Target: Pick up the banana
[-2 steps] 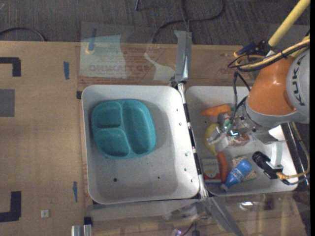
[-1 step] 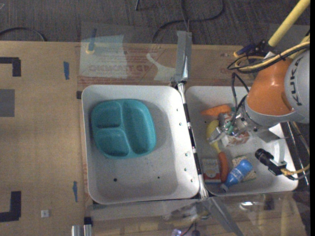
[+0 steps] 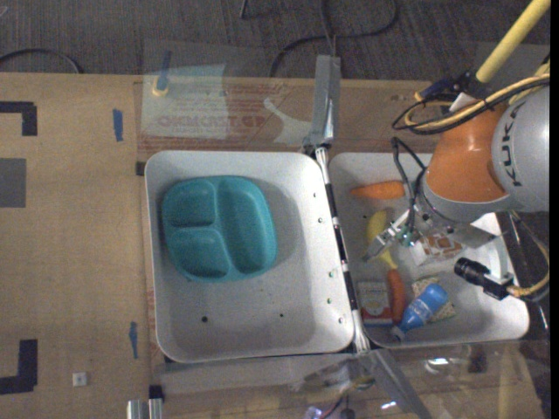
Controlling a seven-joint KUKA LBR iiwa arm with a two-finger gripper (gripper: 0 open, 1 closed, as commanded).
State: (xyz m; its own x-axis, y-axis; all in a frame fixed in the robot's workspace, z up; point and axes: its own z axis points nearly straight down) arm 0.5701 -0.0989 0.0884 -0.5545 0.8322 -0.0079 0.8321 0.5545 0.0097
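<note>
Banana (image 3: pixel 376 226) in the right-hand bin (image 3: pixel 515 321), toward its left wall, yellow, lying just below a long orange carrot-like piece (image 3: pixel 378 190) at the far end of that bin. Partly covered on its right and near side by the gripper (image 3: pixel 384 247), which hangs right over it at the end of the grey arm (image 3: pixel 524 160) with its orange band (image 3: pixel 463 160), reaching in from the right. Fingers (image 3: pixel 377 251) dark and small against the clutter: cannot tell whether spread or closed, nor whether anything sits between them. Touching the banana or merely above it: also unclear.

Nearer in the same bin, a small red and white packet (image 3: pixel 375 301), a slim orange piece (image 3: pixel 397 293) just beside it, and a blue bottle (image 3: pixel 425 305) lying tilted toward the near edge. A white and brown packet (image 3: pixel 441 248) right of the gripper, partly under the wrist.

In the left-hand bin (image 3: pixel 175 321), a teal divided plate (image 3: pixel 218 227) resting in the far left part, three compartments facing up. Both bins side by side on a brown bench (image 3: pixel 70 260), with cables (image 3: pixel 349 7) trailing on the floor beyond.
</note>
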